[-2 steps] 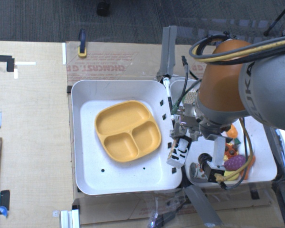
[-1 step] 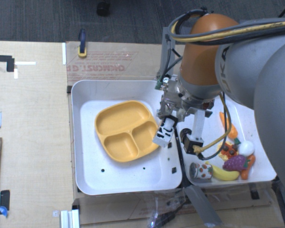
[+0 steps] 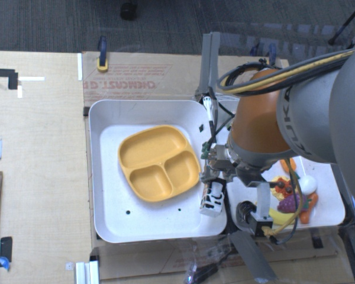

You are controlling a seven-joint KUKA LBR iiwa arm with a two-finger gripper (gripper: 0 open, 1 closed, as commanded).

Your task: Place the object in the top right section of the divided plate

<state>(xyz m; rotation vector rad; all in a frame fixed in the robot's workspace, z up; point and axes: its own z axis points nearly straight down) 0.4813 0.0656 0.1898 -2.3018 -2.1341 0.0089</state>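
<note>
We find the hand (image 3: 213, 195) low over the dividing wall between the two white bins, at the lower right edge of the left bin (image 3: 100, 176); whether it grips anything we cannot tell. The yellow divided plate (image 3: 158, 162) lies just to its left. The candidates — a heap of toy food (image 3: 293, 197) — sit to its right, in the right bin (image 3: 331, 212), so we judge the hand must first travel right, away from the plate.

A robotics lab: a grey and orange arm (image 3: 284, 123), trailing bundled cables (image 3: 272, 76), works over two white bins (image 3: 97, 176) on a plywood counter (image 3: 35, 158); flattened cardboard (image 3: 142, 76) lines the surface, a clamp (image 3: 102, 55) grips its far edge, and grey office carpet (image 3: 165, 10) lies beyond
</note>
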